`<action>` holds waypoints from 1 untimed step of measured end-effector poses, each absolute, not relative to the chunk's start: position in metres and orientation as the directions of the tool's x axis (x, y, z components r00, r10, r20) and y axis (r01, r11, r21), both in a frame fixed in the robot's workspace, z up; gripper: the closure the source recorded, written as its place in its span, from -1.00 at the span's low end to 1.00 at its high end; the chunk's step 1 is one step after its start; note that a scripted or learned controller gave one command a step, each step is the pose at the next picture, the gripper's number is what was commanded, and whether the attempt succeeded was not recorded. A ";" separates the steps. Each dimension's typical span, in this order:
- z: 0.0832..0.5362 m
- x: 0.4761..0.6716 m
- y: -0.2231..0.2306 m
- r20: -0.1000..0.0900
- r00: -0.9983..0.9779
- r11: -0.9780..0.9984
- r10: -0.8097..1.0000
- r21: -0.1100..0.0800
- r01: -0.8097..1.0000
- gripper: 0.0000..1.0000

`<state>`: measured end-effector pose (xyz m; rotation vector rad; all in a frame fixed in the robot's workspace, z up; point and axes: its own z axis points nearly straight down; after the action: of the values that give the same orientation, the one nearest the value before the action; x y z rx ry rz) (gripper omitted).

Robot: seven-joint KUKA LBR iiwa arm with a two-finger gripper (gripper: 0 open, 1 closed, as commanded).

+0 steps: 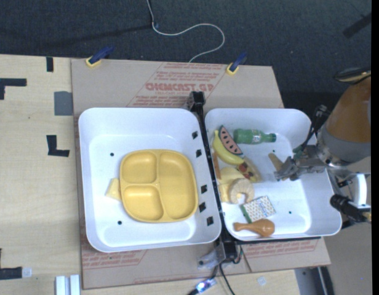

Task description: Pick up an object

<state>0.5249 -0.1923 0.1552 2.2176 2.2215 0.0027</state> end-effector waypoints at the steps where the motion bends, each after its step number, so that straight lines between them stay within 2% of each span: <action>1: 0.213 0.531 -0.184 -0.001 -0.003 0.003 1.000 0.004 1.000 1.00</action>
<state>0.5307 -0.1840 0.2135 2.2157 2.2219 0.0030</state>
